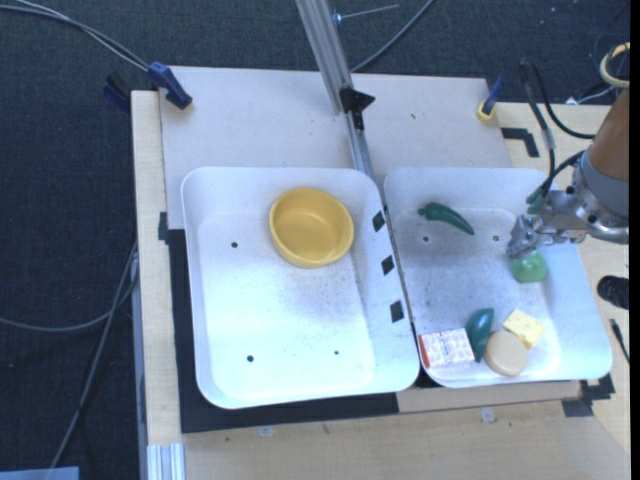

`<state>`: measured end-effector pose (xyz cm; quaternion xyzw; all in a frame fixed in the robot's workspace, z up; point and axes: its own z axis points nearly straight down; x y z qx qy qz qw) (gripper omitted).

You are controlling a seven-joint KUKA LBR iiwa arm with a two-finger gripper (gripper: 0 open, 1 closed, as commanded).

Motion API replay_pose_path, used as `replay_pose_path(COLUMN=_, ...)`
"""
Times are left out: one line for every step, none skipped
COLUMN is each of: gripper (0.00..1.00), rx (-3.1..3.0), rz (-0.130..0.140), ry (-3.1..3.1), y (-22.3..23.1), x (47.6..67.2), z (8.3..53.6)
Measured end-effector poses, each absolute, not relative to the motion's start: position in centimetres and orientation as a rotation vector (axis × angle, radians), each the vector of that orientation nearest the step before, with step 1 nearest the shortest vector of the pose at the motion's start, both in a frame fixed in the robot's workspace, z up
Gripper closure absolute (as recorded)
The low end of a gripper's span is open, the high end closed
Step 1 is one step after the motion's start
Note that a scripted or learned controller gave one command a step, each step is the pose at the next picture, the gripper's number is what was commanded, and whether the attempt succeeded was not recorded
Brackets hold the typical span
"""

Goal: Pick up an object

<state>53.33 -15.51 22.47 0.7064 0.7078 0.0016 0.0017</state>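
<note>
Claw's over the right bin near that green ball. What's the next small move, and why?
Probably lower the claw straight down onto the green ball. It sits just above the ball at the right bin's far right side, and nothing shows between its fingers. The green pepper and the front-corner items lie farther off.

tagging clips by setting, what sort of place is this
Probably a robotics lab test bench: two white bins, toy food such as a green pepper, and loose cables on dark carpet.
</note>
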Motion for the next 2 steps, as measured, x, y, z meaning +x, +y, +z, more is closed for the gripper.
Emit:
replay_pose_path(gripper=1.0, rx=2.22, rz=0.003, ry=2.236, y=-9.6, x=52.7, z=23.7)
replay_pose_path(gripper=1.0, rx=2.222, rz=-0.003, ry=2.237, y=-3.7, x=53.1, z=23.2)
